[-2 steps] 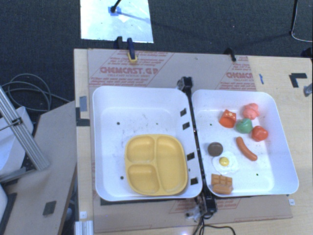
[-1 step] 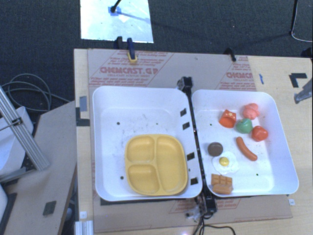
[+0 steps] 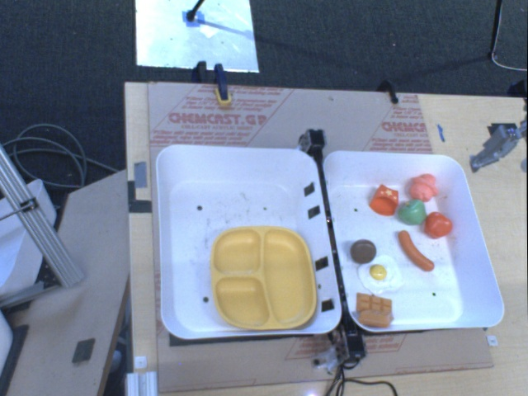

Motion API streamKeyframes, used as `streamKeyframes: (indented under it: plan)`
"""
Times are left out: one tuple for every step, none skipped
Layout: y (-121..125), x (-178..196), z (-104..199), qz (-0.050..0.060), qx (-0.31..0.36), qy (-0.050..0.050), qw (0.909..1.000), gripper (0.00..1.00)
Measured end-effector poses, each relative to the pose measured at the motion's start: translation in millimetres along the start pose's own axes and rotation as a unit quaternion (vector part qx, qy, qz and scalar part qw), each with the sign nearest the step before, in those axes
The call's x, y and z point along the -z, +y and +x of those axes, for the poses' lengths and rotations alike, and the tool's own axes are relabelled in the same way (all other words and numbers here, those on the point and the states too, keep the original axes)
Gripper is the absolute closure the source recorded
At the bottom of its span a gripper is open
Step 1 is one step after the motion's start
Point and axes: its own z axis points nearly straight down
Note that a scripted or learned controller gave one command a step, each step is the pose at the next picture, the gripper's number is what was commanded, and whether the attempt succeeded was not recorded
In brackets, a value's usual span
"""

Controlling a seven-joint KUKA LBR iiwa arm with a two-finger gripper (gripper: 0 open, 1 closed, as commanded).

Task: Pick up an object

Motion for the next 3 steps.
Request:
streamKeyframes:
  plan:
    - [-0.8,-2.9,50.2,0.000,0.001,0.000,1.0000,0.00]
    - [-0.2,-54.7,37.2,0.002,-0.003,0.000,1.0000,0.00]
    - [-46.5,-46.5,60.9,0.000,-0.001,0.000,1.0000,0.00]
